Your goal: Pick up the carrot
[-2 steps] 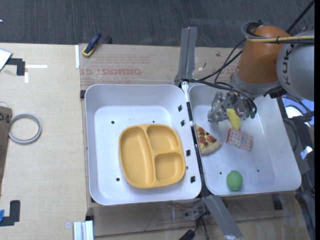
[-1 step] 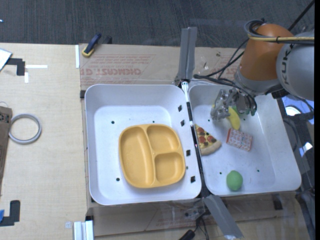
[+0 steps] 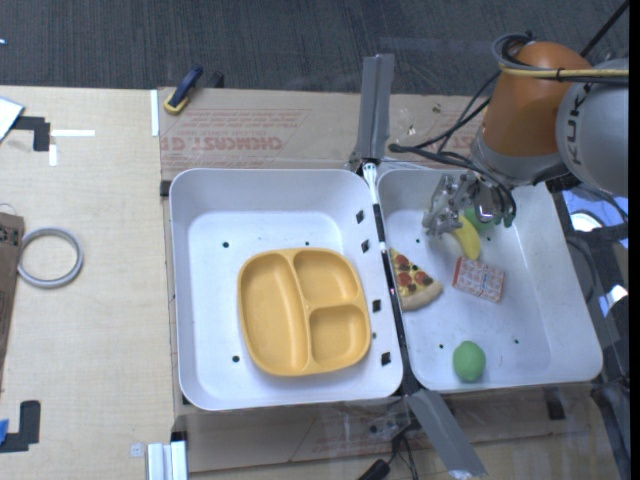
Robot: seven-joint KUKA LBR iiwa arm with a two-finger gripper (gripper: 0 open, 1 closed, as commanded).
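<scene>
Two bins (image 3: 190,268): one yellow plate (image 3: 304,310); pizza slice (image 3: 412,280), banana (image 3: 467,238), green ball (image 3: 469,361).

one fixed camera is looking down from above the bench (image 3: 80,178) at a slant, standing far enough back to be taking in both white bins: the left bin (image 3: 190,268) and the right bin (image 3: 560,298) side by side, dark floor beyond. the arm (image 3: 560,98) is reaching in from the view's right.
</scene>
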